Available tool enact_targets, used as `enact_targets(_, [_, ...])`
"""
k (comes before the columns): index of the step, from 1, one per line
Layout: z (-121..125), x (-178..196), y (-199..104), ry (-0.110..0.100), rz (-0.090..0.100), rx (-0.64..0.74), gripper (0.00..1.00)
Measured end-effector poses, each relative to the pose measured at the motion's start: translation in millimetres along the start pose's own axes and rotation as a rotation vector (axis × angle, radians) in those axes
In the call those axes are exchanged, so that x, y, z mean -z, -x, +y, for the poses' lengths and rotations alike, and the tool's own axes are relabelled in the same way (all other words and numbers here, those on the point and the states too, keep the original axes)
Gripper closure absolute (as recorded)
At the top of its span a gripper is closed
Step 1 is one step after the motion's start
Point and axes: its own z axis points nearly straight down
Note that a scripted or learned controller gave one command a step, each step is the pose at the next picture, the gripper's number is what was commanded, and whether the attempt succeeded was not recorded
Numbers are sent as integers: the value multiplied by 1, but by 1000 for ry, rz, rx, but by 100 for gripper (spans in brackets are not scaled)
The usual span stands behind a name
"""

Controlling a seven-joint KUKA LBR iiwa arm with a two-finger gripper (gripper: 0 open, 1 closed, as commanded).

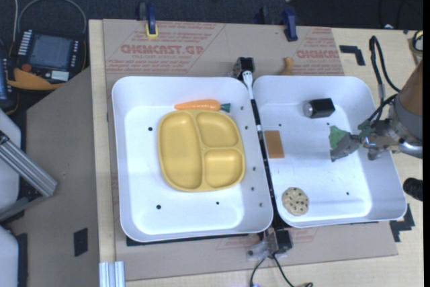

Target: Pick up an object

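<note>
Claw (341,146) at the green scrap (336,136) in the right bin (383,208).
Whether it grips, I cannot tell; a shallow pinch could let the scrap slip.

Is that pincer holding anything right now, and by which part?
It cannot be told: the pincer sits at a small green object in the right bin, the hold unclear.

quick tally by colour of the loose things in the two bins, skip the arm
Yellow: 1, divided plate
Orange: 1, carrot
Black and silver: 1, small cylinder
Brown: 1, flat block
Tan with dark specks: 1, cookie
Green: 1, small item by the claw
Total: 6
</note>
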Motion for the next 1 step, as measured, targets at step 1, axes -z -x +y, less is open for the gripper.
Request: enact_targets(1, [5,-63,0,-1,0,0,0])
